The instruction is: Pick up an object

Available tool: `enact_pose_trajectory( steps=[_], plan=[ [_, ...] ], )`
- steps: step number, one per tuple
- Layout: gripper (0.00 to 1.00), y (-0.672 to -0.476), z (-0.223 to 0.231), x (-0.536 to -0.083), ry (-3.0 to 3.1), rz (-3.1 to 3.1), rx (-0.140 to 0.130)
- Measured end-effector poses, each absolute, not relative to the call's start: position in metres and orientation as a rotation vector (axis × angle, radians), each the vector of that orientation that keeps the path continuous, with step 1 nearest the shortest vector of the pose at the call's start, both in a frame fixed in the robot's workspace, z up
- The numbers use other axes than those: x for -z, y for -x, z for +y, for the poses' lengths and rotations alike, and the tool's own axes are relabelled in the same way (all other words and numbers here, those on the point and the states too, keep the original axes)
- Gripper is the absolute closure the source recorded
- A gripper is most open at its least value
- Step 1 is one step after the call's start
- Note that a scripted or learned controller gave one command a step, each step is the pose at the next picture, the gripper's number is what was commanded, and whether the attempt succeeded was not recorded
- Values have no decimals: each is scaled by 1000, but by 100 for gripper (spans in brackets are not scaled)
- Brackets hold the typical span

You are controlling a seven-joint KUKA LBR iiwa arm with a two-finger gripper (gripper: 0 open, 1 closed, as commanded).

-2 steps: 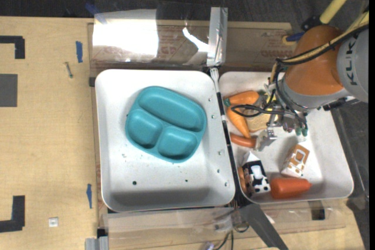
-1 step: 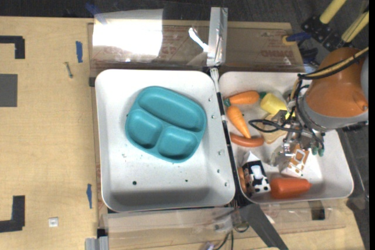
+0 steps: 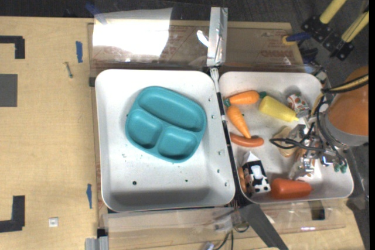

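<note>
The gripper (image 3: 304,162) hangs low in the right bin (image 3: 347,184); whether it is open or closed cannot be told. Just below lies a red toy sausage (image 3: 290,187). Nearby: toy carrots (image 3: 237,119), a yellow piece (image 3: 278,109), a black-and-white toy cow (image 3: 256,177). A teal divided plate (image 3: 166,122) sits in the left bin (image 3: 111,143).

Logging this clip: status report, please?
Gripper low in right bin, fingers unreadable. Nothing seen held. Red sausage just below it; carrots, yellow piece alongside.
</note>
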State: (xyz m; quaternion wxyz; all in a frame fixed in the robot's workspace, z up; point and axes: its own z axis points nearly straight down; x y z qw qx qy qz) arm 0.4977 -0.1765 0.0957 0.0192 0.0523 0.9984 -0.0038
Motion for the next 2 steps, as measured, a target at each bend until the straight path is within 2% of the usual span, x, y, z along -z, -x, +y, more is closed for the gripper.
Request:
enact_pose_trajectory(
  steps=[1,2],
  plan=[
    [100,-502,-176,-109,-159,3086,16],
    [100,-533,-172,-96,405,3098,13]
  ],
)
